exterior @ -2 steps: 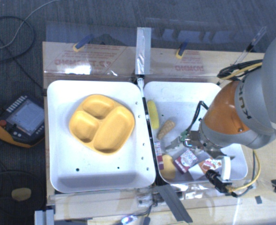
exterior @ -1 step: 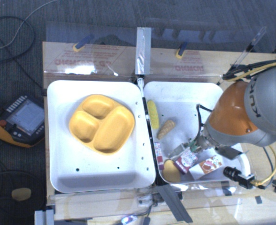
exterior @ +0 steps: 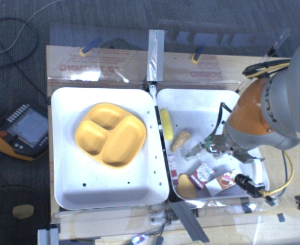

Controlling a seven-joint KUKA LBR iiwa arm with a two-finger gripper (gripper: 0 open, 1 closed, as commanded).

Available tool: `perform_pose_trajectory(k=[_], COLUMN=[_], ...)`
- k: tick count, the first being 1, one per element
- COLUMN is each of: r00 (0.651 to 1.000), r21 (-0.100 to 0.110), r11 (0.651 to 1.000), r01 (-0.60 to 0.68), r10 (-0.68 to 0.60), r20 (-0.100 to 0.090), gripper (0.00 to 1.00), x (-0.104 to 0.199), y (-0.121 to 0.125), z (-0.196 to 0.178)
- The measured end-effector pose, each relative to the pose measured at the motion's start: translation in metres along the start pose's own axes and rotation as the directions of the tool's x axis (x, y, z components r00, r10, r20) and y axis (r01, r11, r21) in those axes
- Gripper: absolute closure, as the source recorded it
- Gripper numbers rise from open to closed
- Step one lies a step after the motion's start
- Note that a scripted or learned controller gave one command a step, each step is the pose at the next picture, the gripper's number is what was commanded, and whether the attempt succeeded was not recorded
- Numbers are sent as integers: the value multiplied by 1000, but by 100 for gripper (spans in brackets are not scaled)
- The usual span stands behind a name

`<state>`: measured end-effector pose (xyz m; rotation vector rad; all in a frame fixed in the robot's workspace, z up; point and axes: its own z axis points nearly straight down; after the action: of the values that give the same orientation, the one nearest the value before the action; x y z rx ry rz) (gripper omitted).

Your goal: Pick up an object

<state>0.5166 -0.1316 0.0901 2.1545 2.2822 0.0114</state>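
Lying lengthwise along bin wall: corn cob (exterior: pixel 166 124).

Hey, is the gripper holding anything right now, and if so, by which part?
Nothing shows between the fingers of the gripper. It sits low in the right bin, close beside the tan bread roll.

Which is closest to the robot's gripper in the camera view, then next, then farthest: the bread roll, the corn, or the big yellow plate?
From the gripper:
1. Bread roll, just to its left in the right bin.
2. Corn, by that bin's left wall.
3. Yellow plate, over in the left bin.
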Motion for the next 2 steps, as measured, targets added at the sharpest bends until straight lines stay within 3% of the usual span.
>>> perform_pose_trajectory(k=[1,2], r00=[1000,970], r21=[-5,11], r11=[1000,970], r01=[8,-245], r10=[-8,244], r20=[9,15], gripper=[0,0], x=[22,18], y=[95,140], z=[1,-8])
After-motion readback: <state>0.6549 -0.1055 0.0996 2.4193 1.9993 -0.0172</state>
